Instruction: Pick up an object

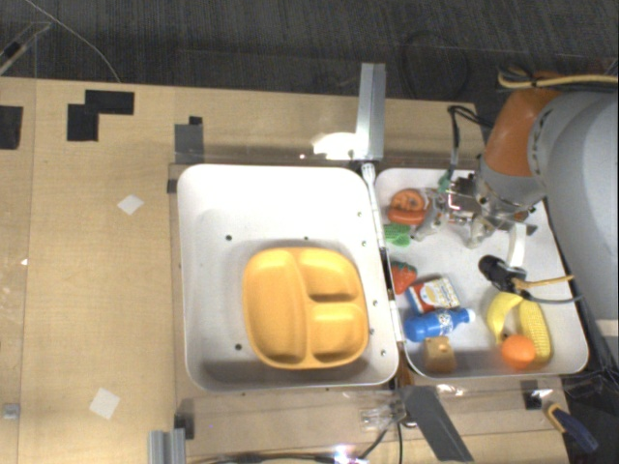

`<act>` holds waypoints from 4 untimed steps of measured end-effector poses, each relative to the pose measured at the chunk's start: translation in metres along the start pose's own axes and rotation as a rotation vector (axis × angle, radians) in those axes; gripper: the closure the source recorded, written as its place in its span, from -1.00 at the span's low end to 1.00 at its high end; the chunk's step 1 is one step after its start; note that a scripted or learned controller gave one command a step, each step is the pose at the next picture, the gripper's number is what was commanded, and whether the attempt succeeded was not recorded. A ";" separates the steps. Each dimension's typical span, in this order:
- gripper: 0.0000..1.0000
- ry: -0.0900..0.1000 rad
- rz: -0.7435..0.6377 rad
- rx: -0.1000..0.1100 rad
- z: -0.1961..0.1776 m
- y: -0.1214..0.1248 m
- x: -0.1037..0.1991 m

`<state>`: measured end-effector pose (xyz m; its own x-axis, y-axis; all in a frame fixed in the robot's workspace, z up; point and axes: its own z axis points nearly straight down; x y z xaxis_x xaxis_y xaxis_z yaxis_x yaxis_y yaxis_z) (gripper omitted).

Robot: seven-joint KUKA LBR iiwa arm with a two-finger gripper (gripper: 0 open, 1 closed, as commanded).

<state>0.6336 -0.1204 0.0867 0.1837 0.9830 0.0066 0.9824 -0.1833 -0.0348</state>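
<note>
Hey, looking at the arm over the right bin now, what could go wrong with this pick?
1. The hand hangs over the right bin close to the orange toy and the green piece; it may nudge one while closing on the other.
2. The blue bottle, small packet and brown block lie packed together, so a grab there may slip.

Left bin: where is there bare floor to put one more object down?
In the left bin, bare floor lies behind the yellow divided plate and along its left side. The right bin is crowded: toys line its left wall and front, the claw hangs behind.
</note>
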 end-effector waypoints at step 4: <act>-1.00 0.017 0.080 0.003 -0.004 0.032 -0.040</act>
<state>0.6573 -0.1658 0.0889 0.2623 0.9648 0.0203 0.9645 -0.2614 -0.0386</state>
